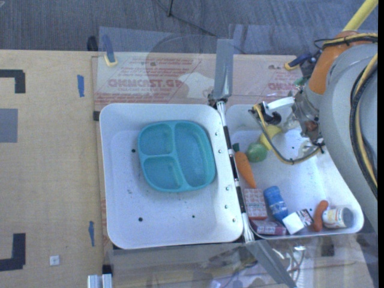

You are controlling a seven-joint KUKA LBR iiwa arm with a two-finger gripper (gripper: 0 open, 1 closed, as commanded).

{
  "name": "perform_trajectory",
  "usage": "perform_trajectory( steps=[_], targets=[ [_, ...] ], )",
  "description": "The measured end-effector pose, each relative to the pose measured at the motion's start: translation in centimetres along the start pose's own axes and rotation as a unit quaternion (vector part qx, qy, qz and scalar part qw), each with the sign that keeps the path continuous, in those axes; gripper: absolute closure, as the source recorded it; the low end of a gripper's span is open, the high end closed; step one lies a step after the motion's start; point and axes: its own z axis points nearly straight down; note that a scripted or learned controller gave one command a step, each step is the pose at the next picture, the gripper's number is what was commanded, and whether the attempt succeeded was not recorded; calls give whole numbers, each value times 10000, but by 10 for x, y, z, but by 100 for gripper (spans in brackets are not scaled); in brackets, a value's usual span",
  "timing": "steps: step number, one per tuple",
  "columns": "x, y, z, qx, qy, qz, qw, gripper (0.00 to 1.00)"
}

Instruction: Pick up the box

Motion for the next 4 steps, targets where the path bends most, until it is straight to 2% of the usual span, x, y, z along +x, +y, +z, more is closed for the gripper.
perform_trajectory(
  steps=[1, 2, 3, 4],
  targets=[
    [4, -4, -11, -5, 47, -35, 10000, 100],
    [4, -5, -10, 2, 32, -43, 10000, 0],
    [-116, 33, -2, 55, 70, -168, 9998, 0],
    [-59, 2, 0, -9, 81, -409, 9991, 0]
  ],
)
